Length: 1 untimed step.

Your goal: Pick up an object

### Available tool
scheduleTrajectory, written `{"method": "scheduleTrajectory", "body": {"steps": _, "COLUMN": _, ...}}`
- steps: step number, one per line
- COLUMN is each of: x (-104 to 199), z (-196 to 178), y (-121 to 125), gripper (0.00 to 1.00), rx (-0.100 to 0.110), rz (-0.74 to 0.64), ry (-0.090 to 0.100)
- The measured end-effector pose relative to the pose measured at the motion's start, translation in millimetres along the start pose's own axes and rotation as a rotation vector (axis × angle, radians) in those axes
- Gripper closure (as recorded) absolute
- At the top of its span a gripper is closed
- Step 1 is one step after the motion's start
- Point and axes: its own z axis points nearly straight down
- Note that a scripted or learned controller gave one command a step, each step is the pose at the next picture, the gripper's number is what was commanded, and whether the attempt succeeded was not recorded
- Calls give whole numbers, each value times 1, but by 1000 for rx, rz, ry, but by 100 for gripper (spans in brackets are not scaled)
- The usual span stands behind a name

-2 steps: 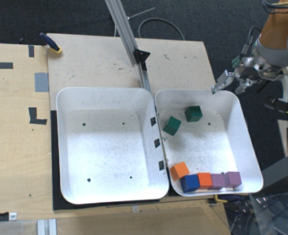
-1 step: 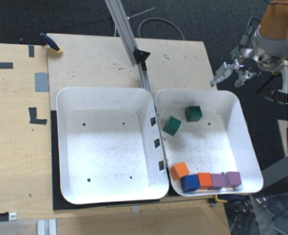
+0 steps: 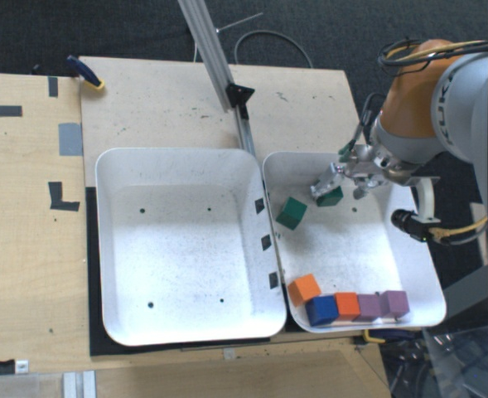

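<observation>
We have the gripper (image 3: 330, 191) clamped on a small green block (image 3: 332, 196), upper right bin (image 3: 409, 255); next, lift clear.

Two shallow white plastic bins sit side by side on the pale wooden table (image 3: 169, 98): left bin (image 3: 111, 222), right bin (image 3: 417, 280). In the right bin, a green block (image 3: 292, 213) lies near its left wall. Claw (image 3: 330, 191) just right of that block, over a second small green piece (image 3: 331, 196). Along the near wall, left to right: orange cube (image 3: 305, 288), blue cube (image 3: 321, 309), orange cube (image 3: 347, 304), two purple cubes (image 3: 383, 304), touching in a row.
</observation>
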Motion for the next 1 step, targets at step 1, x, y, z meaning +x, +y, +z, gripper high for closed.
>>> {"method": "scheduleTrajectory", "body": {"steps": 1, "x": -3, "z": -15, "y": 3, "gripper": 100, "rx": -10, "rz": 2, "ry": -3}}
